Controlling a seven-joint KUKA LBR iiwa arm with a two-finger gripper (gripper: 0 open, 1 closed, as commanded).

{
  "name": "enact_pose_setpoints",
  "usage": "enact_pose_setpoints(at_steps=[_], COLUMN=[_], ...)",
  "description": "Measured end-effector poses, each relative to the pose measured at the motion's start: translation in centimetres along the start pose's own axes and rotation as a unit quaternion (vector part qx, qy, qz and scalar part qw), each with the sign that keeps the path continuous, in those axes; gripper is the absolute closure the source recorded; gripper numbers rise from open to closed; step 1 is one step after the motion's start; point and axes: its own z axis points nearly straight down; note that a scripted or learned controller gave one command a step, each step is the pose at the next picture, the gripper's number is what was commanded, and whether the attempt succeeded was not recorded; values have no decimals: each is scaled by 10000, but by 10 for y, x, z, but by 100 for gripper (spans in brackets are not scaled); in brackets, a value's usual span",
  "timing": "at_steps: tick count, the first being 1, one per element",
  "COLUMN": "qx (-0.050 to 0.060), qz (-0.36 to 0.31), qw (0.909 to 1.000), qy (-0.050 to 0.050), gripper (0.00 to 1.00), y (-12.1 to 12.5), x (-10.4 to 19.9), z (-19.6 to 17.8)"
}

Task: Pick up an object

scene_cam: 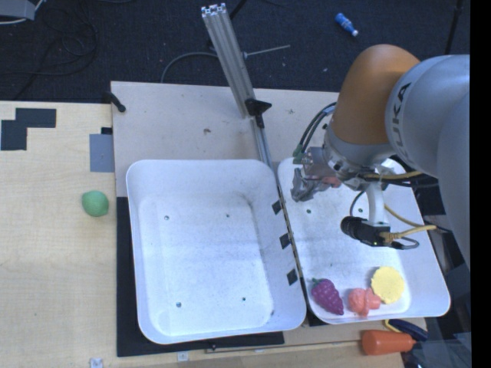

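Note:
My gripper (305, 182) hangs over the upper left part of the right bin (322, 244), below the arm's orange band. Something small and pinkish shows at the wrist near the fingers, too unclear to name. Along the right bin's front edge lie a purple grape bunch (327, 295), a pink-orange toy (364, 300) and a yellow round piece (388, 284). They sit well below the gripper, apart from it.
The left bin (146, 205) lies beside the right one, with black clips on the shared rim. A green ball (95, 203) rests on the wooden bench to the left. An orange object (387, 342) lies outside the right bin's front. A metal rail (238, 75) slants behind the bins.

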Motion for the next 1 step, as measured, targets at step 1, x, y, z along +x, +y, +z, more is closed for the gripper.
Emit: enact_pose_setpoints(at_steps=[1], qx=[-3], qz=[3], qw=[10000], qy=[-5], gripper=[100], y=[5], x=[48], z=[2])
